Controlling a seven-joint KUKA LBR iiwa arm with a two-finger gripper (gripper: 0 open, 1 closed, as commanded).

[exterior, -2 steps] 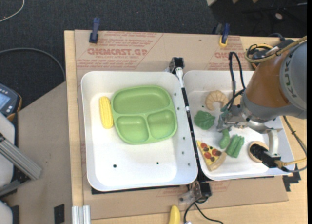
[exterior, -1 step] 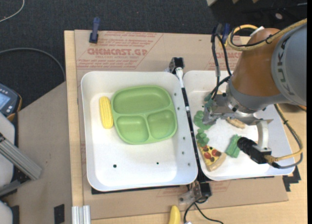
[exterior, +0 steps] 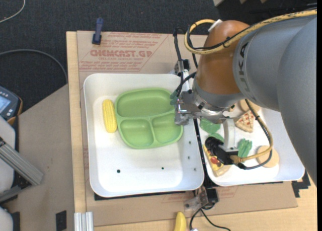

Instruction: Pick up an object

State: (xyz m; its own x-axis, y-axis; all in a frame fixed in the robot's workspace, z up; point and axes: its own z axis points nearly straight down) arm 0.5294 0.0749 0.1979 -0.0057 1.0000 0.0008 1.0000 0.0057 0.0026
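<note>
Pincer [exterior: 180, 110] at right rim of green divided plate [exterior: 143, 119]; cannot tell if spread.

The brown board [exterior: 121, 54] beyond the left bin [exterior: 89, 124] bears red print: 1 large line reading "CHEMCAST G P" (the last letters are faint), with smaller red lines around it too small to read.
</note>
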